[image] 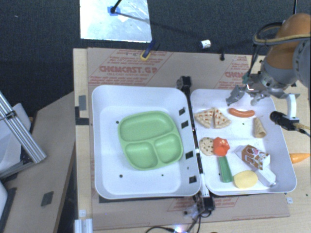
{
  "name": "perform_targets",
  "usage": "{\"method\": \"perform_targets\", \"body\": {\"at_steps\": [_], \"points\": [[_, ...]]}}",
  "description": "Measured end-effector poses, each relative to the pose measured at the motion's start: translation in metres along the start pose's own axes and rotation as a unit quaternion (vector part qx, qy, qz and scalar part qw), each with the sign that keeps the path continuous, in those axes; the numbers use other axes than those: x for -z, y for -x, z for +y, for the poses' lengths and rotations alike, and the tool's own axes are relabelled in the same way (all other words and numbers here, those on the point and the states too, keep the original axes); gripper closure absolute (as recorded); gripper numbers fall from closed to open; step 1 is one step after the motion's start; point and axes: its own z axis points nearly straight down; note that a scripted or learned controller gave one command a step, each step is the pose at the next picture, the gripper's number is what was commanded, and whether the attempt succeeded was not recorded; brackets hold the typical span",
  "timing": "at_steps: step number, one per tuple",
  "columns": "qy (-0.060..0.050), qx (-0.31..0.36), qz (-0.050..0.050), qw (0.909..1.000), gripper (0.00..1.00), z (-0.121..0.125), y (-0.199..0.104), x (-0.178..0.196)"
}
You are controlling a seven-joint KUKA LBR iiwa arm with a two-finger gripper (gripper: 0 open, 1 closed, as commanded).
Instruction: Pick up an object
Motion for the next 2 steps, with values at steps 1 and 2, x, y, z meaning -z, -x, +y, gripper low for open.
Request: {"method": "perform_targets", "body": {"at_steps": [1, 2], "points": [[0.000, 0.002, 0.000, 1.0000, 0.00, 0.010, 0.000, -0.047], [0.005, 0.002, -0.001, 1.0000, 0.00, 0.013, 0.000, -0.075]]}}
